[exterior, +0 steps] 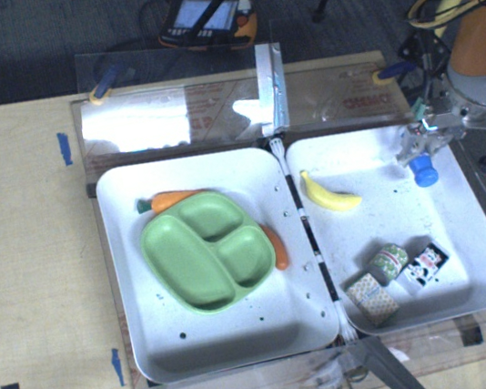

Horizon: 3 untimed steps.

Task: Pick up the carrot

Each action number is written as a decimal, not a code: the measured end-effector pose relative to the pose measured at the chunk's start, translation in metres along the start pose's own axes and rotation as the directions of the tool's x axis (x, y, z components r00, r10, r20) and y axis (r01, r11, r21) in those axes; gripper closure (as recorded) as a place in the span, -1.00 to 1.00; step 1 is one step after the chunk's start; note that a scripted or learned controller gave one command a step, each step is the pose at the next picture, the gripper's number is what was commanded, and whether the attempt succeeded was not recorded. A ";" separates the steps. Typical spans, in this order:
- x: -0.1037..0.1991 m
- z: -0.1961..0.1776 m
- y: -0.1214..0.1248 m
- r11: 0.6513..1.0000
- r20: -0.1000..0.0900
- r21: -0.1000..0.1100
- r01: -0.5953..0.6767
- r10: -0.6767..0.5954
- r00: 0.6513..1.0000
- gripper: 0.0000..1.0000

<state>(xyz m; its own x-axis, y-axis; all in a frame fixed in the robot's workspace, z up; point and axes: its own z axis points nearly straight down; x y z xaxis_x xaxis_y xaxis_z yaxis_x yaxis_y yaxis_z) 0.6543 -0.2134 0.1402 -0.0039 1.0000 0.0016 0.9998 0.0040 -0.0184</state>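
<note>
Carrot in left bin, lying at 12 o'clock edge of green plate, green stem end pointing to 9 o'clock, orange body partly tucked under plate rim. Second orange piece poking out at plate's 3 o'clock edge; cannot tell whether same carrot or another item. Well apart from gripper, which sits over right bin near its 1 o'clock corner; carrot at roughly 9 o'clock from gripper, across divider between bins.

Gripper pointing down over blue cap-like object, which sits just at its 6 o'clock, touching or nearly so. Finger opening: cannot tell, detail too blurred and small. Nothing visibly clamped.

Arm grey with orange band, entering from 3 o'clock, yellow hose looped above.

Materials and shapes: bins shallow, white, glossy plastic with rounded corners. Plate matte green, three compartments, tilted about 30° in bin. Carrot smooth, tapered, toy-like. Banana yellow, curved, at right bin's 10 o'clock. Cluster at right bin's 6 o'clock: small patterned box, round green-labelled can, black-and-white carton, all touching or just beside one another. Bench pale wood-tone with black and blue tape marks. Clear plastic sheet at 12 o'clock behind bins, glare on it.
</note>
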 end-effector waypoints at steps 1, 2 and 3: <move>-0.006 0.016 -0.008 0.941 -0.008 0.000 -0.339 0.339 0.941 1.00; 0.025 0.006 0.004 0.789 -0.007 -0.011 -0.614 0.614 0.789 1.00; 0.059 -0.088 0.007 0.783 -0.007 -0.011 -0.622 0.622 0.783 1.00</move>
<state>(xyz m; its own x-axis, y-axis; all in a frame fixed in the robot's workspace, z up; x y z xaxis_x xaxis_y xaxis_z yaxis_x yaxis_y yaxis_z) 0.6627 -0.1542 0.2285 0.6188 0.7855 -0.0033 0.7855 -0.6188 -0.0040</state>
